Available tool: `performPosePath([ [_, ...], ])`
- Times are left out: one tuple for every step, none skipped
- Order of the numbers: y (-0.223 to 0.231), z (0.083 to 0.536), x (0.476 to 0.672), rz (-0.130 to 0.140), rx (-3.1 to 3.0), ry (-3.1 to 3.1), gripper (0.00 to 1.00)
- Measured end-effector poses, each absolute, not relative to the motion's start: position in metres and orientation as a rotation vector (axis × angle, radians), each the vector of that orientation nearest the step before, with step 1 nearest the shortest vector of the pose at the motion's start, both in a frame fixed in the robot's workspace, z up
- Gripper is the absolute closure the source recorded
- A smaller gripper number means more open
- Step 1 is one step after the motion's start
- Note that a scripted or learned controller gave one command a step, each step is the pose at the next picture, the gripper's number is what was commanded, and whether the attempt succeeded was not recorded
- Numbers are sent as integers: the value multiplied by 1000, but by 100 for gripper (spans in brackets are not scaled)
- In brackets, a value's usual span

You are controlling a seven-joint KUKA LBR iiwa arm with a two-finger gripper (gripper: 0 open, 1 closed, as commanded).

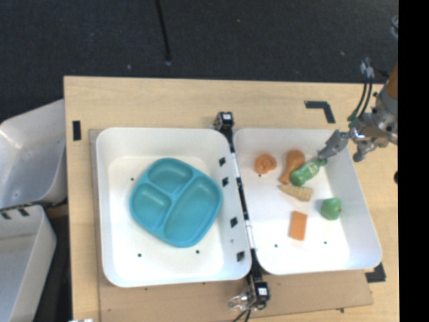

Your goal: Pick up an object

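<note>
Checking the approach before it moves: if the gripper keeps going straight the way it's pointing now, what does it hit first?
Probably the green pickle-shaped piece: the gripper points down-left from the right bin's upper right, its tip right beside it. Height above it is unclear.

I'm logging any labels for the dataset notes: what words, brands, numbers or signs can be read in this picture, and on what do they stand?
None can be read.
The blue tray, the white bins and the toy foods, such as the green piece by the gripper, bear no print.
The black corner marks on the bench are plain shapes, not letters.
</note>
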State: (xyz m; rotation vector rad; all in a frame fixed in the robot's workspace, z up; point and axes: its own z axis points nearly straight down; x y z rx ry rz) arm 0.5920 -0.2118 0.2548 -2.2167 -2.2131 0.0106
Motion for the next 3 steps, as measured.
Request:
performPosePath([
  [-211,263,594,-1,-2221,-2223,0],
  [-210,221,593,5,-2222,-2221,0],
  [-211,177,598,5,-2225,-2219,0],
])
